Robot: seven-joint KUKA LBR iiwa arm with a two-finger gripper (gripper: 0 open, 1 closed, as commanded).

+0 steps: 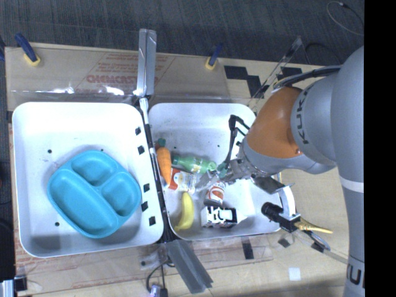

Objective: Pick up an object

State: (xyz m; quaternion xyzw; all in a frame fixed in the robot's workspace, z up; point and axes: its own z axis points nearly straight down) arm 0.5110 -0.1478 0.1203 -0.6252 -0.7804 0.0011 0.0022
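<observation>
Two white bins [25, 166] were counted, holding one blue tray [93, 193], one carrot [164, 164], one banana [184, 211] and one green bottle [193, 163].

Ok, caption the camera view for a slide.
Arm reaches into right bin over carrot and banana; blue tray in left bin.

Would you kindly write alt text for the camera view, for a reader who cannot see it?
A grey and orange robot arm reaches from the right into the right white bin, which holds a carrot, a banana, a green bottle and small packages. The left white bin holds a blue divided plate.
</observation>
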